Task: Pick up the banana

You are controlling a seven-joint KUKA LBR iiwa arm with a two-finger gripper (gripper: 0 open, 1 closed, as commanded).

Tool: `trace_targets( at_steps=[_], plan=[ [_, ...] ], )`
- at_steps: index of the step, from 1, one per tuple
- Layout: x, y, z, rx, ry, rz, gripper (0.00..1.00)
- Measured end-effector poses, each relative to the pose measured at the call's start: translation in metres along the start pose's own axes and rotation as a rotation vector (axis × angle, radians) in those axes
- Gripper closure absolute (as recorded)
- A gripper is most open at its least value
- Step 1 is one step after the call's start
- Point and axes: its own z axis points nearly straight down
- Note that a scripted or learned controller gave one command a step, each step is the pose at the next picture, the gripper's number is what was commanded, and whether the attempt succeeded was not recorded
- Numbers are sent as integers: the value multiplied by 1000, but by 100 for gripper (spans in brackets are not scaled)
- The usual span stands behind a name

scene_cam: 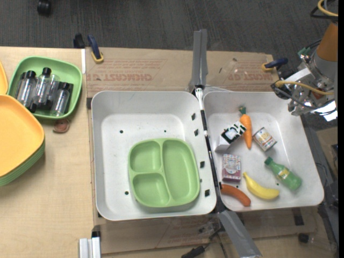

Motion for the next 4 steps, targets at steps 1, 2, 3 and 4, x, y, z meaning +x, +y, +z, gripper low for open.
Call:
trace_targets(
  at_steps=[1, 2, 3, 4],
  plan=[
    [-56, -15, 73, 0, 9, -333, 100],
    [-21, -11, 72, 0, 10, 1, 100],
    [-1, 2, 39, -2, 10, -138, 100],
    [-1, 2, 30, -2, 8, -140, 100]
  ],
)
